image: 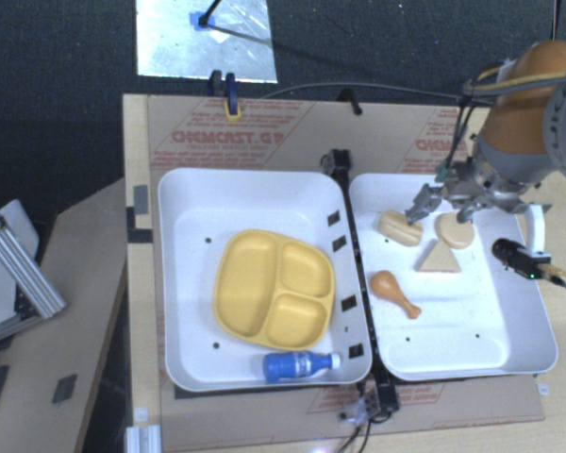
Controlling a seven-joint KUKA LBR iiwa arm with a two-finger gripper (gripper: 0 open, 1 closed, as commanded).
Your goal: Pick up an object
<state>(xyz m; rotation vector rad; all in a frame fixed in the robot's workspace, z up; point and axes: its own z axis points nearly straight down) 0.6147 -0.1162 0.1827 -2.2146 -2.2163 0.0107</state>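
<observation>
Spreading apart, jaws of gripper (441,205) hovering over bread roll (399,227) in right white bin (509,347), gripping nothing.

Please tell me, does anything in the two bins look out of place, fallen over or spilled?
The blue bottle lies on its side along the left bin's near wall, beside the yellow divided plate. Nothing looks spilled. In the right bin, the toy foods lie loosely scattered.

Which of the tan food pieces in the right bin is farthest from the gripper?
The drumstick, lying alone toward the bin's middle; the others sit close under the gripper.
</observation>
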